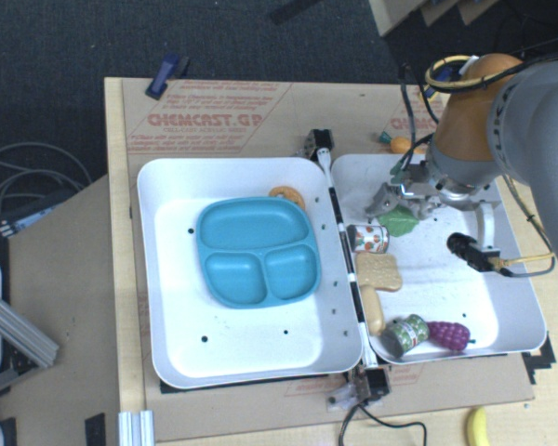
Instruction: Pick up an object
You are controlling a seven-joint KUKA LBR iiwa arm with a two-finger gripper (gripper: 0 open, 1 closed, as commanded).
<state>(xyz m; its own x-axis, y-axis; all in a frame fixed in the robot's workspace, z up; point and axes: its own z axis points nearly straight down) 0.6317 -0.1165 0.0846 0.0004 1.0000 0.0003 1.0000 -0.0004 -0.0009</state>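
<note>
Dark carpet surrounds the table (214,119), whose brown top carries two shallow white bins side by side, with loose cables on the floor at the left edge of the frame. Left bin (167,342), centre of frame: holds a blue divided tray (258,251) and a small tan ring-shaped item (286,194) just beyond the tray's upper right corner. Right bin (511,314), right of centre: holds the candidates for picking, namely a green item (400,222) near the upper middle, a small can with a red label (369,239) against the bin's left wall, a tan slice resembling bread (378,271) just below it, a second can with a greenish label (405,334) in the lower part, and a purple grape-like bunch (448,334) touching or just beside that can. Arm enters from the upper right; the hand (405,198) sits low over the upper part of the right bin, directly above or at the green item. Whether the hand is open, closed or gripping cannot be told from this angle, as the metal parts there are too small and cluttered to read. Assessment: approach appears complete or nearly so, with the green item the likely target. No object is seen lifted; all items appear to rest on the bin floors. Grasp, closure and lift remain outstanding, so the task is judged not yet accomplished.
</note>
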